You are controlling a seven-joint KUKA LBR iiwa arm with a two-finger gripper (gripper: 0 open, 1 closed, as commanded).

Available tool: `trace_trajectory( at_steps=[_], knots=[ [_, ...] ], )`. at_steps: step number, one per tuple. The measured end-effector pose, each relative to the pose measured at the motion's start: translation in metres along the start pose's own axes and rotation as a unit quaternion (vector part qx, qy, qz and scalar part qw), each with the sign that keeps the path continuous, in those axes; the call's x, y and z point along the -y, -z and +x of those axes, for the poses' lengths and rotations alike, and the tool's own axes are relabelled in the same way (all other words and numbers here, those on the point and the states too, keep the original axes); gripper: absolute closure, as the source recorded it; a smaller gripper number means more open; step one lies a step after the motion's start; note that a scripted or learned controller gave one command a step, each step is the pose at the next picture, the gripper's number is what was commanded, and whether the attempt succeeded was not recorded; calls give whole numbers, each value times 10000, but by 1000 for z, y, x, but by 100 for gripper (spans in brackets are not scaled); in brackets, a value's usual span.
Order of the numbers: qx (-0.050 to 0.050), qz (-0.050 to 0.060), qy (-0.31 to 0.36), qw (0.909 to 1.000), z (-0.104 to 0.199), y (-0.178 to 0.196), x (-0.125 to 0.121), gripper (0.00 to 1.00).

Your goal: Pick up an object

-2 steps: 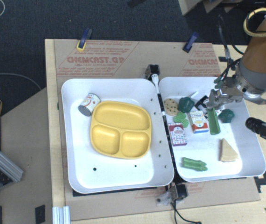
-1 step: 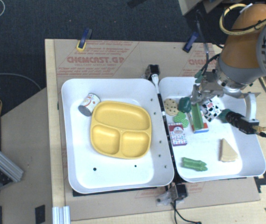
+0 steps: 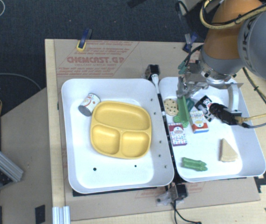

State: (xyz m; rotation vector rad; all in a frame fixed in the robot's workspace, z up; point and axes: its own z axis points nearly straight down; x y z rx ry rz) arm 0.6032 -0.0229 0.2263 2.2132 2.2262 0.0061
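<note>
Over the right bin's [image 3: 251, 158] far-left corner, the hand [image 3: 187, 93] hung above a long green piece [image 3: 184, 111], its grip state impossible to tell, and a good grasp probably needed centring across the piece's narrow width.

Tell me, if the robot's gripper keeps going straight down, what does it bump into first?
Probably the long green stick in the right bin. The gripper sits right above its top end, pointing down. Depth is hard to judge from this slanted view.

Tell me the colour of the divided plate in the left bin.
Yellow. The divided plate shows plainly in the camera view, lying in the left bin.
</note>
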Motion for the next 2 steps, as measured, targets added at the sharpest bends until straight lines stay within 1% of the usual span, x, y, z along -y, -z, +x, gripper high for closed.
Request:
trace_trajectory(
  at_steps=[1, 2],
  knots=[
    [7, 5, -19, 10000, 10, 0, -6, 100],
    [15, 6, -32, 10000, 2, -12, -17, 100]
  ],
)
